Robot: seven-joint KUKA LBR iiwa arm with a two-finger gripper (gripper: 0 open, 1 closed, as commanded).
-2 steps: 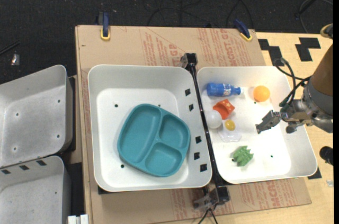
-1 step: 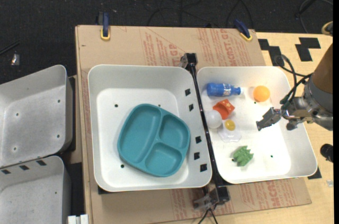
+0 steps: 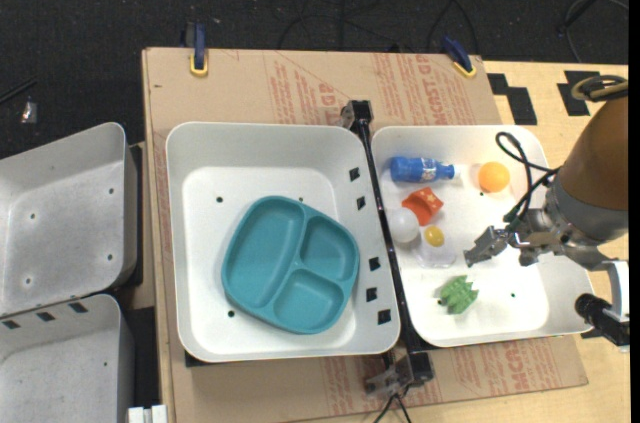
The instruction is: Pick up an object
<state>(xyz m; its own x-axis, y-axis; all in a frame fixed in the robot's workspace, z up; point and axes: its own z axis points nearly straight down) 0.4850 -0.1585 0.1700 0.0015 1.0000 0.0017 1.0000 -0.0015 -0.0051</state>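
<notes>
Green toy (image 3: 457,294) lying low in the right bin (image 3: 530,319), nearest candidate for the pick, untouched. Just up and to the right of it, the hand (image 3: 484,248), hovering over the bin floor with dark fingers spread apart, nothing between them. Approach step by the look of it, grasp not yet made. Next move likely calling for a short shift down and toward the green toy, then a drop and a squeeze; soft, lumpy shape, so probably forgiving to pinch, though easy to nudge aside. Other options close by: small yellow ball (image 3: 433,236) and a clear round piece (image 3: 403,227) just left of the hand, red wrapper (image 3: 424,204) above them, blue bottle (image 3: 420,170) along the far side, orange ball (image 3: 493,176) near the far right corner. Over in the left bin (image 3: 200,161), a teal divided plate (image 3: 291,263), well apart from the action. Both bins sitting on the brown tabletop (image 3: 270,81)
</notes>
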